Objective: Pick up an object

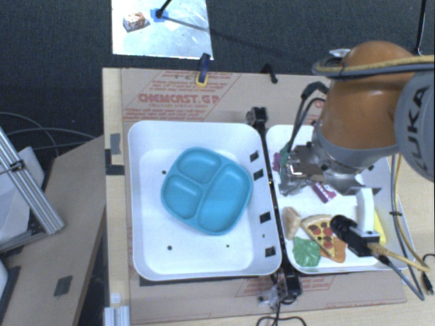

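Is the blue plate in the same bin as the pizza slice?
No, the blue plate lies in the left bin, the pizza slice in the right bin.

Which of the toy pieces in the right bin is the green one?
The leafy piece in the right bin's lower left corner, beside the orange pizza slice; the tan piece sits above it.

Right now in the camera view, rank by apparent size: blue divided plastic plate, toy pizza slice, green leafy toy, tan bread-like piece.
1. blue divided plastic plate, largest by far
2. toy pizza slice
3. green leafy toy and tan bread-like piece: too close to rank
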Controlling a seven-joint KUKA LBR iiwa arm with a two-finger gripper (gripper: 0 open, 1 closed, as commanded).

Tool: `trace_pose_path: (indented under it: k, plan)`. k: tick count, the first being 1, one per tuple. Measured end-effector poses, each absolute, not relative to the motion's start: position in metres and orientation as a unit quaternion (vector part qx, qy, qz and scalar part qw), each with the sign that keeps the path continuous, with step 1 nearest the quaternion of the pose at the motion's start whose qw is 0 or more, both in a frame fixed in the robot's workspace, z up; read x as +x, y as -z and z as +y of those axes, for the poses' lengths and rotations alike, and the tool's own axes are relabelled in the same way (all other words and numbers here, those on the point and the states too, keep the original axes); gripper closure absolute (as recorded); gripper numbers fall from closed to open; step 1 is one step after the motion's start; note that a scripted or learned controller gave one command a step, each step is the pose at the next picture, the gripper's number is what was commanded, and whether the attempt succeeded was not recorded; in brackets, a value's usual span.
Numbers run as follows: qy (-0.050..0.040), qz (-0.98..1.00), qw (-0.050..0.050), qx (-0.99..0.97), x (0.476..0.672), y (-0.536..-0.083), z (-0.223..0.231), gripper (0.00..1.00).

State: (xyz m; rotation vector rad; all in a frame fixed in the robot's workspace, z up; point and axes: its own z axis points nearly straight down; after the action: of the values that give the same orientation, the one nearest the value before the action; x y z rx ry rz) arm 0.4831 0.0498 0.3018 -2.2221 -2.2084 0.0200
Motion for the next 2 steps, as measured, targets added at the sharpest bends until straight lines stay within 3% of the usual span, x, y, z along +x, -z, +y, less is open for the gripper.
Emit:
trace_pose_path:
  k: [1,2]
  plan:
    - [0.0029,-0.71,-0.001,-0.704,0.487,-0.3593,0.0976,1.0]
    - [0.0019,-0.71,-0.001,-0.705,0.4875,-0.3679,0.0953,1.0]
